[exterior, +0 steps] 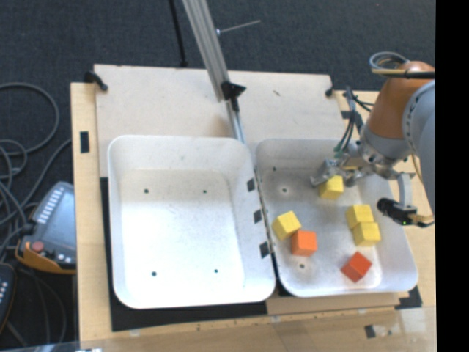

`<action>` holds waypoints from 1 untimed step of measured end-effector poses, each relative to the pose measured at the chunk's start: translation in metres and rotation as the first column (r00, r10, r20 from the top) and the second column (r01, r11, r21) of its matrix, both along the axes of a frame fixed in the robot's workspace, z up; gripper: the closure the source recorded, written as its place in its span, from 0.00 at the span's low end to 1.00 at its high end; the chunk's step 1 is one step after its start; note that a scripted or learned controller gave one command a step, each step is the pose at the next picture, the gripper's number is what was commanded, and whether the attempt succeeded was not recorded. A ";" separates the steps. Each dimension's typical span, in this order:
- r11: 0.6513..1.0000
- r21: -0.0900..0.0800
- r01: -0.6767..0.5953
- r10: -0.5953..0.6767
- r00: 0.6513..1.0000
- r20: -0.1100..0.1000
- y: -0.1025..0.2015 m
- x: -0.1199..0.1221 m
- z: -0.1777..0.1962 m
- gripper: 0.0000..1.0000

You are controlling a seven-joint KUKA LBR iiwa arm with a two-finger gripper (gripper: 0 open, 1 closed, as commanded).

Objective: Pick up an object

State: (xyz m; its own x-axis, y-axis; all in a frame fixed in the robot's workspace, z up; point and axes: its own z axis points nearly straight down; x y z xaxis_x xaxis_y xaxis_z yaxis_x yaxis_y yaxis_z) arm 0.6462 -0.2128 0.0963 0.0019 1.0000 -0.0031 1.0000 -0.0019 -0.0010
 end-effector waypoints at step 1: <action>1.000 -0.002 -0.002 0.002 1.000 0.005 0.000 0.002 0.013 1.00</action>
State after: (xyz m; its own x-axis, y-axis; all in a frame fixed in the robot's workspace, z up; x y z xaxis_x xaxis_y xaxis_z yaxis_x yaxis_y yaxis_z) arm 0.6479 -0.2127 0.1096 -0.0002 1.0000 -0.0048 1.0000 0.0002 0.0036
